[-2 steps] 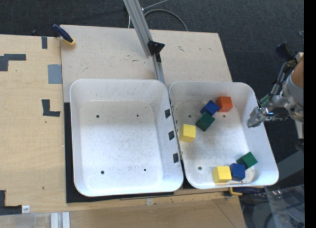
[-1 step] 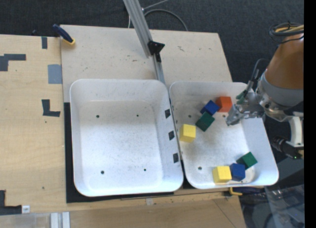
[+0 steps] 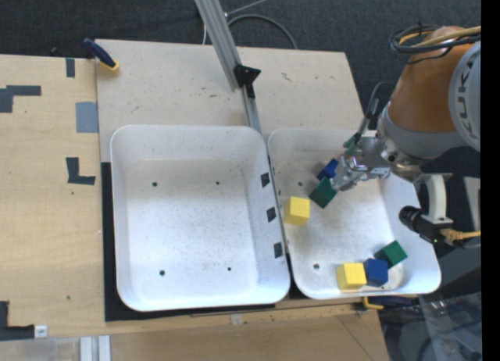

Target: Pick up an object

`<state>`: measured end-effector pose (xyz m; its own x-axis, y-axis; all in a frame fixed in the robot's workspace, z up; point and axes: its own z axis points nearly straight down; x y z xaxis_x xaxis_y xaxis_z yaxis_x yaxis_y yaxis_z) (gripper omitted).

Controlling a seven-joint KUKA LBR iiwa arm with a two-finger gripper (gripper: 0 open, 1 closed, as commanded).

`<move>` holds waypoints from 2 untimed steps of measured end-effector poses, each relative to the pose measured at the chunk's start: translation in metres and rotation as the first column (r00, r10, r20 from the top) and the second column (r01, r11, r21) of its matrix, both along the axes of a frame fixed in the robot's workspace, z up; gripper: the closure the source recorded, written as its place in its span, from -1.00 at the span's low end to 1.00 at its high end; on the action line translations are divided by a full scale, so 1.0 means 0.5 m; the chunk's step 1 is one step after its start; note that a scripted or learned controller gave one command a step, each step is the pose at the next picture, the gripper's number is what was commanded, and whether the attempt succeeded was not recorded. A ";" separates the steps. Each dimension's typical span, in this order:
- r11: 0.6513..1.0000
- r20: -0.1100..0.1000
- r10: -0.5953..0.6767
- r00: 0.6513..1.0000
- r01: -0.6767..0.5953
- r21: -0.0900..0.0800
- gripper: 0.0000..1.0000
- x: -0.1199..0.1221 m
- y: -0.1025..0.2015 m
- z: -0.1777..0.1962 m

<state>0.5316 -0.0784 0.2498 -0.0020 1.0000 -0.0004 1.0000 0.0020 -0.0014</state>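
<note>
Over the right bin, the gripper sits by a dark green block and a blue block; its grasp cannot be told. A yellow cube lies just left.

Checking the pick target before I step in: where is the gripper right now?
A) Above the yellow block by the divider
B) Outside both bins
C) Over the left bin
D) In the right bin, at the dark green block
D: the gripper sits in the right bin, right at the dark green block.
</note>
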 end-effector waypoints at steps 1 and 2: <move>1.000 0.001 0.004 1.000 -0.004 0.002 1.00 0.003 0.101 0.005; 1.000 -0.001 0.006 1.000 -0.006 0.002 1.00 0.031 0.224 -0.015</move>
<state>0.5471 0.0335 0.2421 -0.0075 1.0000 0.0014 1.0000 0.0075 -0.0021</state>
